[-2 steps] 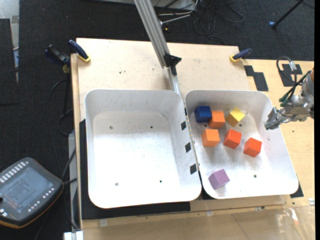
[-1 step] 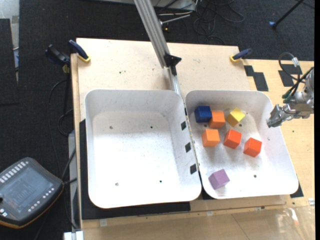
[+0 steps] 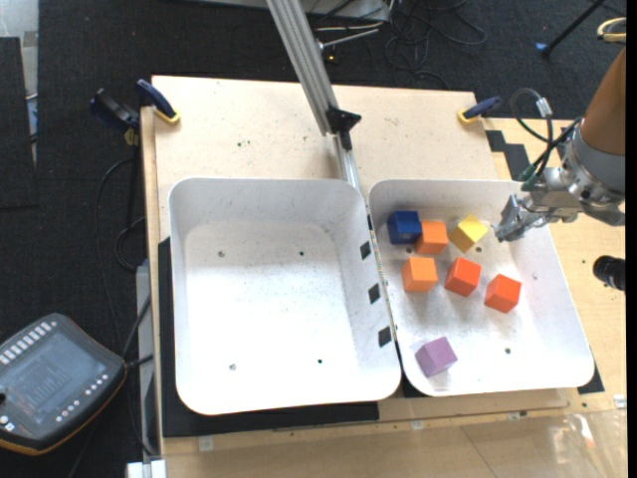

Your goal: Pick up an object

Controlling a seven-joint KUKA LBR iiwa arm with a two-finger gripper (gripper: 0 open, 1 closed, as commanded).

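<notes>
The right bin [image 3: 557, 352] holds several small blocks: a blue one [image 3: 403, 226], an orange one [image 3: 434, 236], a yellow one [image 3: 469, 233], another orange one [image 3: 420, 273], two red-orange ones [image 3: 463, 276] [image 3: 503, 293] and a purple one [image 3: 436, 357] near the front. My gripper [image 3: 506, 229] hangs over the bin's right rear part, just right of the yellow block, fingertips pointing down and left. I see nothing between its fingers.
The left bin [image 3: 199, 366] stands beside the right one. A slanted metal bar [image 3: 309, 68] runs from the back down to the bins' shared edge. Clamps [image 3: 157, 103] [image 3: 480, 109] grip the board's rear corners. A teach pendant [image 3: 50, 381] lies at front left.
</notes>
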